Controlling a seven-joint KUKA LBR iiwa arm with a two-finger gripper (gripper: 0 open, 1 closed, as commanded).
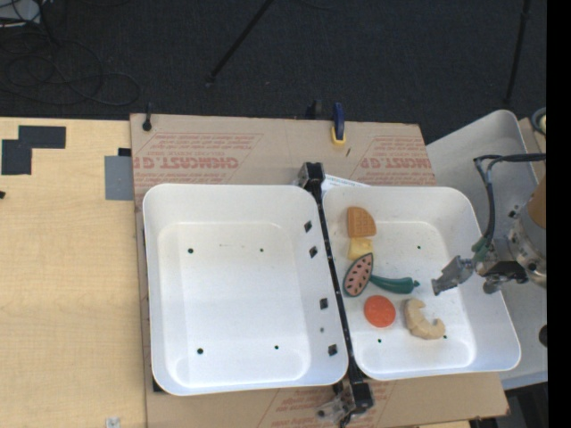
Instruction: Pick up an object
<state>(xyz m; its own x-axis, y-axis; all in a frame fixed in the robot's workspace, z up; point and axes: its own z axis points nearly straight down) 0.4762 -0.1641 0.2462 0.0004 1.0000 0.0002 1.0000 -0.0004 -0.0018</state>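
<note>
Lighting is even and fairly bright from overhead; the white bins (232, 283) read near full brightness without hard glare, and their walls cast only soft, faint shadows inward. The dark floor (268, 43) at the top is dim, its cables barely resolved. Overall sharpness is low, with soft edges and fine detail blurred on the small items.

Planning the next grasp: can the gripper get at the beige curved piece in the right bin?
Probably yes. The gripper hangs just above and right of the beige curved piece, which lies apart from the red ball with nothing over it.
</note>
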